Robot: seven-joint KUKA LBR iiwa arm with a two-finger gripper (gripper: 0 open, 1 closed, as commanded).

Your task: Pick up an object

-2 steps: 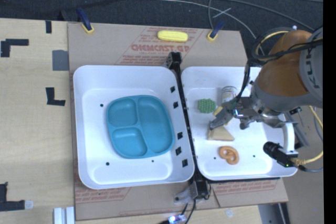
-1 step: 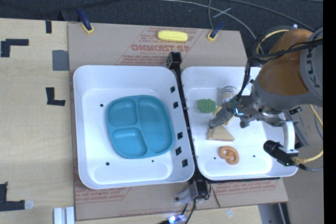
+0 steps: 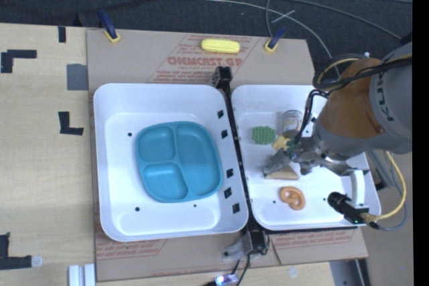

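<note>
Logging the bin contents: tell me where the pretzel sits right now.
The pretzel lies in the right bin, near its front edge, just below the tan wedge and the claw.

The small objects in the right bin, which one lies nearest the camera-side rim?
The orange pretzel. It lies low in the right bin, below the tan wedge, while the green piece sits farther up.

Red block lettering that seems to read "CHEMCAST GP" runs across the brown cardboard sheet (image 3: 194,60) under the bins, just above the left white bin (image 3: 107,144), with smaller red print on that sheet near its lower corners too small to read.
</note>
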